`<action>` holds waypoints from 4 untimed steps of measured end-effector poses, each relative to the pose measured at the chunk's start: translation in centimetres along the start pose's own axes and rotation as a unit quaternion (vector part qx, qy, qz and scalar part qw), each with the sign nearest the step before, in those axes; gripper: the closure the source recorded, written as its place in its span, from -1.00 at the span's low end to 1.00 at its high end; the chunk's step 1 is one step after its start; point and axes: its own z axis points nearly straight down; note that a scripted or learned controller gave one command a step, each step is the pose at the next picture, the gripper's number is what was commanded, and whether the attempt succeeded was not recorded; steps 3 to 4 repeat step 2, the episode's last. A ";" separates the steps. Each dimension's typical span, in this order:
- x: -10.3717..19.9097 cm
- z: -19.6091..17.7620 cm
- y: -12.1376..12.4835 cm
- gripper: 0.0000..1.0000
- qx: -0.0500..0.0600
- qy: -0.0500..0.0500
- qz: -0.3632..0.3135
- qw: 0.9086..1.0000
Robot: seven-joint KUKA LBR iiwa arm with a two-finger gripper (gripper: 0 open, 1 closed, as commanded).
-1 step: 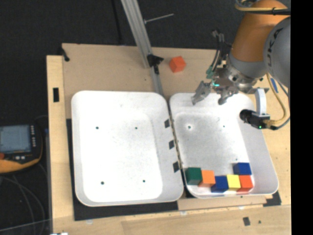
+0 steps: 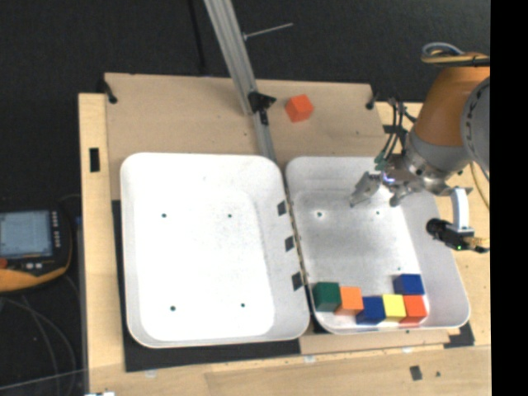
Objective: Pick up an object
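6 small blocks lie clustered along the near edge of the right bin [image 2: 429, 246]: green block [image 2: 327, 294], orange block [image 2: 351, 299], blue block [image 2: 371, 309], yellow block [image 2: 393, 306], red-orange block [image 2: 415, 307], and a second blue block [image 2: 408, 285] just behind them. All rest flat, touching or nearly so.

I count two white bins: the left bin [image 2: 202, 246] and the right bin [image 2: 363, 238]. Seven blocks: six clustered [image 2: 371, 302] at its near edge, one orange block [image 2: 299, 108] on the far bench.
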 end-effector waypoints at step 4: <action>2.7 -17.3 0.7 -1.00 -0.007 0.000 -0.006 1.000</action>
